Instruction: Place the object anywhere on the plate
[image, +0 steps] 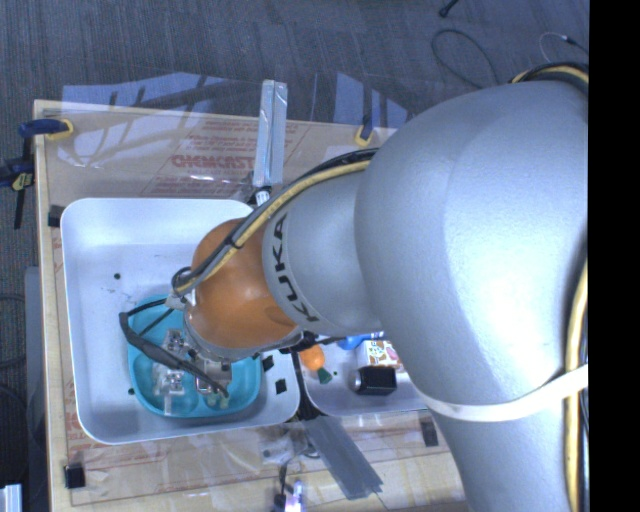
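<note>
A blue plate lies in the front part of the left white bin. My gripper hangs directly over the plate, low above its middle, with the orange wrist band just above it. A small greenish bit shows at the gripper's tip over the plate; I cannot tell what it is or whether it is held. The arm hides much of the plate's far side.
The right bin holds an orange object, a black object and a colourful small item, mostly under the arm. The big grey arm covers the view's right half. A black cable loops beside the wrist.
</note>
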